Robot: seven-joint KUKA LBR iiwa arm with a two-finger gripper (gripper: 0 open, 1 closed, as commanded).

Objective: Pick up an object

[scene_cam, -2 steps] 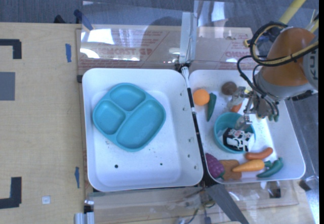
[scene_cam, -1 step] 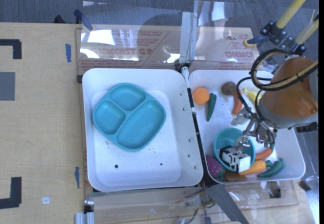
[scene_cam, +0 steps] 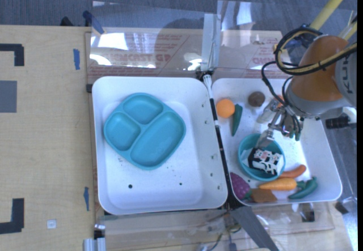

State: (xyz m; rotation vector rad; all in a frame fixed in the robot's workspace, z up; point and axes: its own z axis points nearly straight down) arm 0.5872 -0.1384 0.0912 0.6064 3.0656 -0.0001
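red printed lettering appears on the clear plastic sheet (scene_cam: 153, 51) behind the left bin (scene_cam: 108, 187) and on the sheet behind the right bin; it is mirrored, blurred, and illegible. no other text is readable.

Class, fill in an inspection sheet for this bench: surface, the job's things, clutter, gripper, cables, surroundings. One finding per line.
Surface: two white bins, left bin, right bin.
Job's things: right bin holds orange ball, brown ball, green pepper, blue bowl with cow toy, carrot.
Clutter: blue divided plate in left bin.
Gripper: gripper over the bowl.
Cables: black cables loop over the arm.
Surroundings: clear panels behind bins.
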